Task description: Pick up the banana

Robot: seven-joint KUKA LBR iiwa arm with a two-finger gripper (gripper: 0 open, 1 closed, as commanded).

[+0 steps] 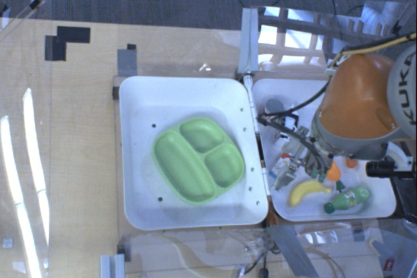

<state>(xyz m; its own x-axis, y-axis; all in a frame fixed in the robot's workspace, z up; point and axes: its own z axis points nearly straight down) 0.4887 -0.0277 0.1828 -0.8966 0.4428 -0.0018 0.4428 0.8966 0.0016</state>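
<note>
Approach step: gripper point(291, 168) is hovering just above banana point(308, 191) in right bin point(389, 205); jaw state indiscernible. Next: descending onto the fruit's middle.

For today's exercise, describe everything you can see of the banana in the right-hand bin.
The banana is small, yellow and smooth, plastic-looking like a toy. It lies flat on the floor of the right bin, near the front wall, curved, with its ends pointing up. A green bottle lies close on its right and an orange piece sits just above. The gripper hangs over its left end; contact cannot be judged.
</note>
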